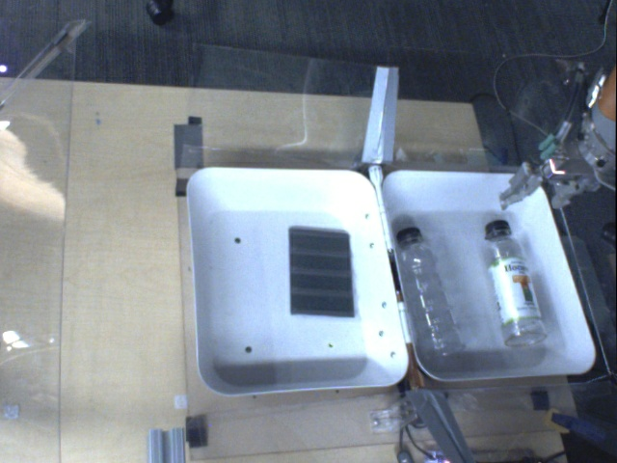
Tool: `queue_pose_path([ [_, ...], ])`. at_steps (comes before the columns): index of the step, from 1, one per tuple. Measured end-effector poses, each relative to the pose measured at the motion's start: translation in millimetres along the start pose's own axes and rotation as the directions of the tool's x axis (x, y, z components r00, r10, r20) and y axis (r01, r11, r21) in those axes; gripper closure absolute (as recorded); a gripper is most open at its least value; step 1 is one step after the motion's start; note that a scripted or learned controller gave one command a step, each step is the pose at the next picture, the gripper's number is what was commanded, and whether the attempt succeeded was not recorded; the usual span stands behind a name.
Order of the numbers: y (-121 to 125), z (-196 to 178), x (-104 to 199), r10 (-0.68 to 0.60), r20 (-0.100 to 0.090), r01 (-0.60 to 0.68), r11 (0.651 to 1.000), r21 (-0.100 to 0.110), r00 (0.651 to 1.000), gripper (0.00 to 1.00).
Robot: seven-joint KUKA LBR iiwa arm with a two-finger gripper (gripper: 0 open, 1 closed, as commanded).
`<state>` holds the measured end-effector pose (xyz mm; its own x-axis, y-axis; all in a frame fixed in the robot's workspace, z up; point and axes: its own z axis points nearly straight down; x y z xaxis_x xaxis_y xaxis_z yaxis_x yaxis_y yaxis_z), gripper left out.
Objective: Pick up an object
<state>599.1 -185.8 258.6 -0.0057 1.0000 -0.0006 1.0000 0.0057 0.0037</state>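
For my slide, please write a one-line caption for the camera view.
Two clear bottles lie in the right bin, a dark ribbed pad in the left bin; tool at the right bin's far corner.

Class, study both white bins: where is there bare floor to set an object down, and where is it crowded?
Left white bin: bare floor all round the dark ribbed rectangular pad, widest toward its left wall. Right white bin: crowded, holding the clear unlabelled plastic bottle and the labelled clear plastic bottle; a strip lies bare between them.
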Motion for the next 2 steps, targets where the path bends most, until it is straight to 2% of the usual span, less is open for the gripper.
queue_pose_path([
  [1, 12.0, 138.3, -19.0, -0.162, -0.001, 0.162, 0.987, 0.000, 0.987, 0.00],
  [2, 60.1, 168.9, -18.4, -0.369, 0.004, 0.369, 0.929, -0.004, 0.929, 0.00],
])
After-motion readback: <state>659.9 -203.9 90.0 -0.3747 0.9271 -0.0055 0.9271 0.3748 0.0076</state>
